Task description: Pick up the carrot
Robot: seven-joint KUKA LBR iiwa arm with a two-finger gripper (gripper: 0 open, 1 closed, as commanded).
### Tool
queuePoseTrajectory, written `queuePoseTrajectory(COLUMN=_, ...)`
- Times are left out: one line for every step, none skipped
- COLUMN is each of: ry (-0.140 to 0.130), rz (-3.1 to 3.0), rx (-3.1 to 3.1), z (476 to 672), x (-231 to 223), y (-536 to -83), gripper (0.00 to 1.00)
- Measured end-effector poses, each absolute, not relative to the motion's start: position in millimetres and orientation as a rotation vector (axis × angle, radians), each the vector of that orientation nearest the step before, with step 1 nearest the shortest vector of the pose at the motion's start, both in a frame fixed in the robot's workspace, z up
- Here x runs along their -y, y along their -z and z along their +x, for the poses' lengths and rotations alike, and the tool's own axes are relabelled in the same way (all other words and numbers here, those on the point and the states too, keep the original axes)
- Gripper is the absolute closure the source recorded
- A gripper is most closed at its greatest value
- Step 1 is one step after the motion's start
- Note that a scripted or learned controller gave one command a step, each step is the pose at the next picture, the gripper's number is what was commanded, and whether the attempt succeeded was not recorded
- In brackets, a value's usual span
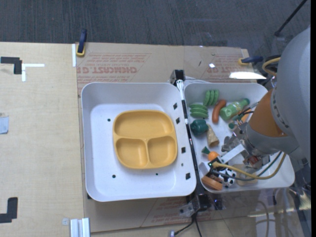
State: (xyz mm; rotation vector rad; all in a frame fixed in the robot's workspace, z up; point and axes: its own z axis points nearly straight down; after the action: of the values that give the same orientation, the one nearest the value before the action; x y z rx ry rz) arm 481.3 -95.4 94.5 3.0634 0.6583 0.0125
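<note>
The carrot (213, 156) is a small orange piece with a bit of green, lying in the right bin (281, 177) near its left wall, toward the front. My gripper (229, 145) hangs low over the middle of that bin, just right of and slightly behind the carrot. The wrist and its fittings hide the fingertips, and nothing shows as held.
Around the gripper lie a tan cone (212, 137), a dark green round piece (199, 127), two ridged green pieces (199, 110), a red-orange sausage (217, 111), a green bottle (233, 108) and a brown-orange bun (212, 182). The left bin (94, 147) holds a yellow divided plate (145, 138).
</note>
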Motion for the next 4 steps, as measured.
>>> queuePoseTrajectory(ry=-0.015, rz=3.119, rx=-0.335, z=481.5, x=95.8, y=-94.9, gripper=0.00)
queuePoseTrajectory(ry=-0.003, rz=3.122, rx=-0.347, z=481.0, x=96.0, y=-103.1, gripper=1.00)
queuePoseTrajectory(ry=0.005, rz=3.116, rx=-0.409, z=478.5, x=52.8, y=-190.9, gripper=1.00)
queuePoseTrajectory(ry=0.007, rz=3.116, rx=-0.410, z=478.4, x=52.8, y=-190.7, gripper=0.00)
